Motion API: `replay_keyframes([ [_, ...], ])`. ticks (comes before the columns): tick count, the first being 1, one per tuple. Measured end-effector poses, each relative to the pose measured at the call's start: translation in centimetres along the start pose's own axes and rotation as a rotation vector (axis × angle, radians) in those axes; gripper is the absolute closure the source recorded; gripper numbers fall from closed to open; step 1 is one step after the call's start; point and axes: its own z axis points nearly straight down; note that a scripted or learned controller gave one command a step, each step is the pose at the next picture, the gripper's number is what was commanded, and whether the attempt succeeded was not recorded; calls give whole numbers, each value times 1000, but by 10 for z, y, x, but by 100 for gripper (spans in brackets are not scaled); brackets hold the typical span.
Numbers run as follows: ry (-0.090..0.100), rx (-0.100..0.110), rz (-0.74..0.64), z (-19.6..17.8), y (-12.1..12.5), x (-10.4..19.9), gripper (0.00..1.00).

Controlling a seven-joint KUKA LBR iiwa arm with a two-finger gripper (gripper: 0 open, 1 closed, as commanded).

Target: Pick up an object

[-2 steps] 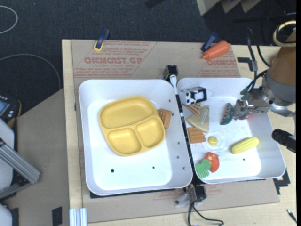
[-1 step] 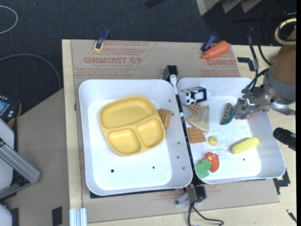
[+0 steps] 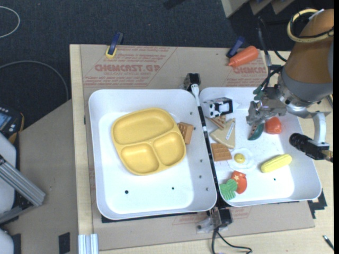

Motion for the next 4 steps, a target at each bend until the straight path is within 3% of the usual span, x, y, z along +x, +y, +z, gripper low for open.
replay_keyframes([
  [1, 0, 2, 1, 13, 19, 44, 100],
  [2, 1, 0, 0, 0, 28, 92, 100],
  [3, -2, 2, 6, 0, 29, 85, 100],
  [4, -1, 3, 5, 5, 32, 99, 100],
])
